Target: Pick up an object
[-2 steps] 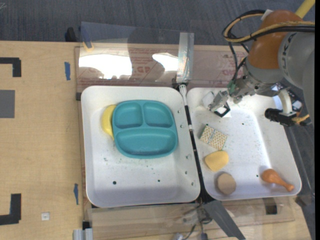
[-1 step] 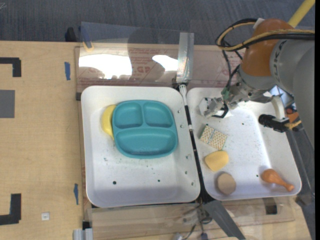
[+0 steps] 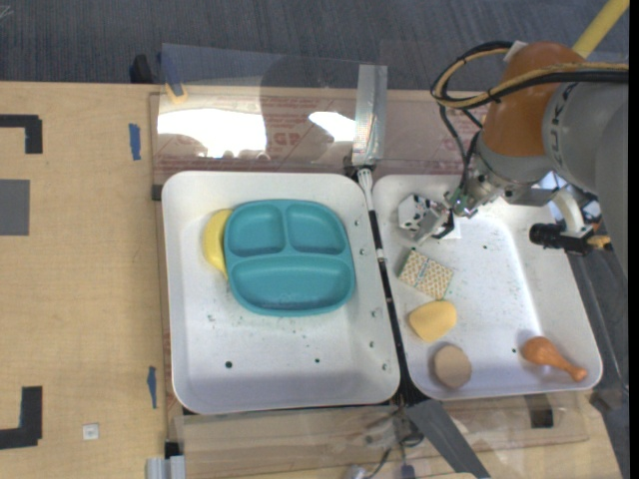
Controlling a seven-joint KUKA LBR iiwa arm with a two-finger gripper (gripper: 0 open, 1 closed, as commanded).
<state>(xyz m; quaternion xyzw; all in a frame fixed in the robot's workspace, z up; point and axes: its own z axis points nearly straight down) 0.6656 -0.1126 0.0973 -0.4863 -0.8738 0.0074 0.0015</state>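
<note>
two white bins side by side on the bench. left bin: teal divided tray, three compartments, lying flat in the upper half; a yellow piece pokes out from under its left edge.

right bin: patterned tan block near the upper left, tilted. yellow lump just below it. tan round piece below that, near the front wall. orange drumstick-shaped toy at the lower right corner, well apart from the others.

arm comes in from the right, orange band up top, black and yellow cables looping over it. gripper down at the upper left corner of the right bin, close to the divider, just above the patterned block. jaws: cannot tell how they stand, too small and cluttered; nothing visibly between them. all four right-bin items rest on the bin floor.
</note>
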